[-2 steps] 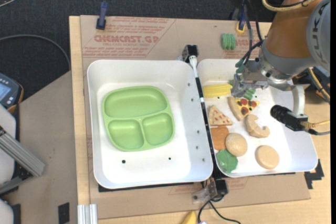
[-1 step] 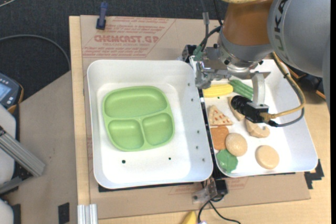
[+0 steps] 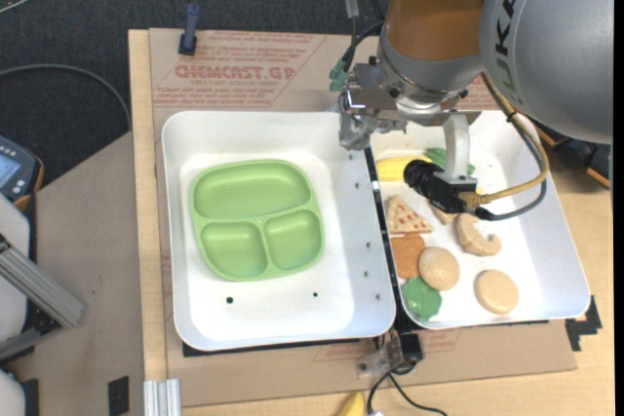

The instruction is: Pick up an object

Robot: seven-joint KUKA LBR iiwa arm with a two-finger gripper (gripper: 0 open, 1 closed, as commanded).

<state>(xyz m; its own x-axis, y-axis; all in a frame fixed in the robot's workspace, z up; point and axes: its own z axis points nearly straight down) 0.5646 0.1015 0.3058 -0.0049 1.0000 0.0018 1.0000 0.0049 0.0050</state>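
brown cardboard (image 3: pixel 244 63) lines the bench under two white bins. nearest in the right bin (image 3: pixel 558 253) lie one green leaf (image 3: pixel 421 299) and two tan discs (image 3: pixel 495 290), then one orange cracker (image 3: pixel 408 253), one beige lump (image 3: pixel 475 234), one tan wedge (image 3: pixel 405 214) and one yellow piece (image 3: pixel 390 170) at eleven o'clock. the left bin (image 3: pixel 180 209) holds one green three-part plate (image 3: pixel 255 217). the gripper (image 3: pixel 356 127) hangs over the far end of the shared wall; open or closed, i cannot tell.
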